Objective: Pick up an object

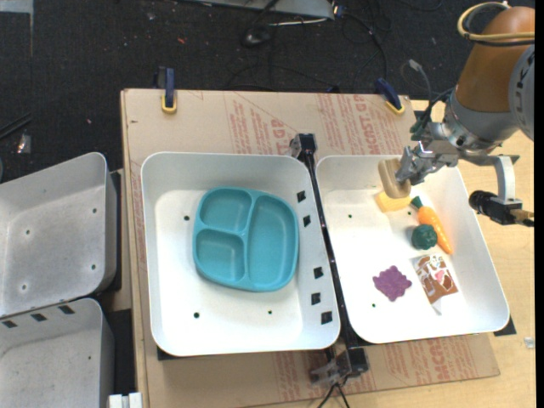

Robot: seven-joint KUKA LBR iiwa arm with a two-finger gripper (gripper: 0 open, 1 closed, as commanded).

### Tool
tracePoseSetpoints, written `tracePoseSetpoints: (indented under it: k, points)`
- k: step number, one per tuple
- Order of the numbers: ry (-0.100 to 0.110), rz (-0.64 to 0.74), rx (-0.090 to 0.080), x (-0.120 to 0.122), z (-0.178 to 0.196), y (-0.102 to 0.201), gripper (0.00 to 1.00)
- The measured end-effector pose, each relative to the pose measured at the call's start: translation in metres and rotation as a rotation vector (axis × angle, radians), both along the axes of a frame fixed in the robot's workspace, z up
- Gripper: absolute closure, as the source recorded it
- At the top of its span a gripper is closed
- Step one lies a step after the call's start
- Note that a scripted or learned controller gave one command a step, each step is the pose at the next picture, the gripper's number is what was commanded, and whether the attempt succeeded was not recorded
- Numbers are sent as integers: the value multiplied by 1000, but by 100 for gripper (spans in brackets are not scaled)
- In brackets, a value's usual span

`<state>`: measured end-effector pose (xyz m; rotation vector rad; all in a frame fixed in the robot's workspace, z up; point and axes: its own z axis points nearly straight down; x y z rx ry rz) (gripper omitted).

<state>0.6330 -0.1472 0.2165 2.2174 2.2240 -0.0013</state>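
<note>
In the right bin [489, 300], my gripper [410, 172] hangs low at the far end, right beside a pale yellow block [391, 192] whose upright tan part it touches or nearly touches. Just right of the block lies an orange carrot toy [433, 223] with a green tip. A dark green ball [424, 237] rests against the carrot. Nearer the front lie a purple flat piece [392, 283] and a brown snack packet [435, 279].
The left bin [166, 313] holds a teal divided plate [246, 238]. A black divider with clips [321, 245] runs between the bins. Grey trays [51, 228] sit off the bench at the left. Cables lie on the dark floor behind.
</note>
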Motion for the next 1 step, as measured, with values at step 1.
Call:
tracePoseSetpoints:
  k: [1]
  points:
    - [1,3,2,-12,0,51,100]
